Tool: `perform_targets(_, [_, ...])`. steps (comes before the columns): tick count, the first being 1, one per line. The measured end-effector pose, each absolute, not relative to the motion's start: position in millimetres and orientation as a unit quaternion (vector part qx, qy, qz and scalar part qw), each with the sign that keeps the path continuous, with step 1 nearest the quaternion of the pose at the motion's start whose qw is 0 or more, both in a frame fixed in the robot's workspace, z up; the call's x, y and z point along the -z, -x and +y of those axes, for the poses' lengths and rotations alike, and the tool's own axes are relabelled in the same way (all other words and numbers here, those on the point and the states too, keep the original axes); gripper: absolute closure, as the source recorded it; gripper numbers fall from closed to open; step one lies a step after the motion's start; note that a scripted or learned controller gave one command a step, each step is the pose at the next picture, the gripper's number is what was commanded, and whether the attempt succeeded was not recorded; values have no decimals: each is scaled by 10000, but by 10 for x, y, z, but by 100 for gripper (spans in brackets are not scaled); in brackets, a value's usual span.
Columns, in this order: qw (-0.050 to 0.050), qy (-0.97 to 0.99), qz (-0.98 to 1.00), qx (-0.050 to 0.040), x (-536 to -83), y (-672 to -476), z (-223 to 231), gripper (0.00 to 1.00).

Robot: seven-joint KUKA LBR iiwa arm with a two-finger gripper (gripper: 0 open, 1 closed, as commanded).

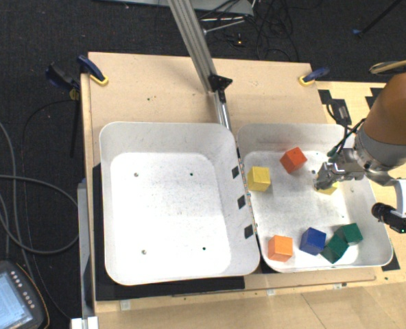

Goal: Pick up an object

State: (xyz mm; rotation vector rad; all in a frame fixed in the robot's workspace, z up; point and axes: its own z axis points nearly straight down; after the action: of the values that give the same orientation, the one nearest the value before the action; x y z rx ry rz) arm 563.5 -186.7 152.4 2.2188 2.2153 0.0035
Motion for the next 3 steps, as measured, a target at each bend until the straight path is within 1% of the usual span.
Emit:
perform_targets(1, [41,-7061,7081,-18,-2162,-5667,-1842,100])
perform_targets(2, [36,-7060,7082,-15,-2629,-5684,-1844,100])
perform_targets(3, [-5,-7043,7099,-5,-2487,-5694,-1292,100])
